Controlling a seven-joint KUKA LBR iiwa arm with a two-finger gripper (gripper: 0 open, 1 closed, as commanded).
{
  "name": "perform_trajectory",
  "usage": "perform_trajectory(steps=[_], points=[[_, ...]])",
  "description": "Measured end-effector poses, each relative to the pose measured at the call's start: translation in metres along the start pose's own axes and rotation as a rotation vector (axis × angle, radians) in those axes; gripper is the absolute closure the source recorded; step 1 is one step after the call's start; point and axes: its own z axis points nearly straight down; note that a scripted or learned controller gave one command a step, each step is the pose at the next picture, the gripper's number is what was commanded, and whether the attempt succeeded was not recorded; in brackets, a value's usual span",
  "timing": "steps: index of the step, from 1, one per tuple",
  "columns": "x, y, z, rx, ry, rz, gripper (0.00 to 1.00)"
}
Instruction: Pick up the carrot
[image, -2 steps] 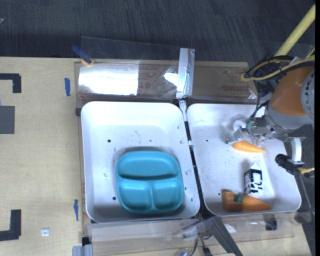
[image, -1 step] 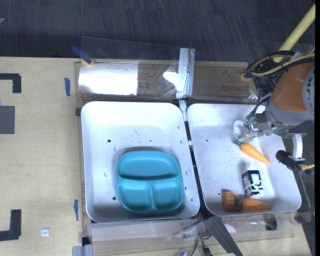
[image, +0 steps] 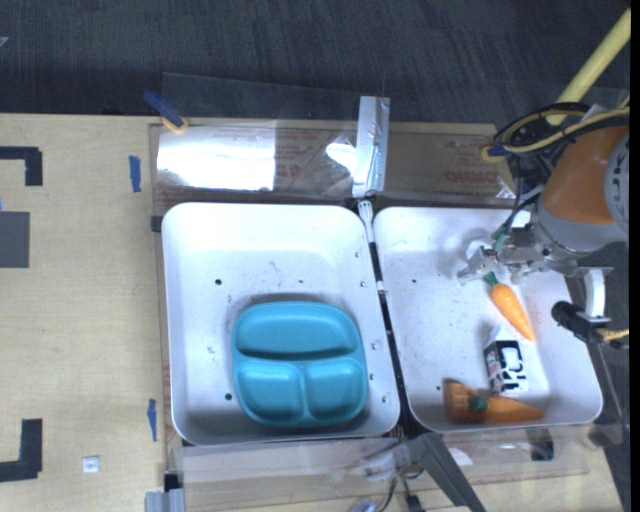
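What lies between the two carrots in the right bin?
In the camera view, a small black-and-white can lies between the upper carrot and the lower carrot.

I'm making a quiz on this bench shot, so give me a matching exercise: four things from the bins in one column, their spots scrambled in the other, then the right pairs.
Things:
1. blue tray
2. carrot
3. black-and-white can
4. claw

Places:
A. right bin, between the two orange items
B. left bin, near its front
C. right bin, just below the claw
D. over the back of the right bin

Pairs: 1-B, 2-C, 3-A, 4-D
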Motion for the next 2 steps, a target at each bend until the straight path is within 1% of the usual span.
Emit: perform_trajectory(steps=[1,2], points=[[-0.025,-0.02,0.02,0.024,0.008,0.049,0.0],[-0.027,-0.019,0.01,0.02,0.002,0.05,1.0]])
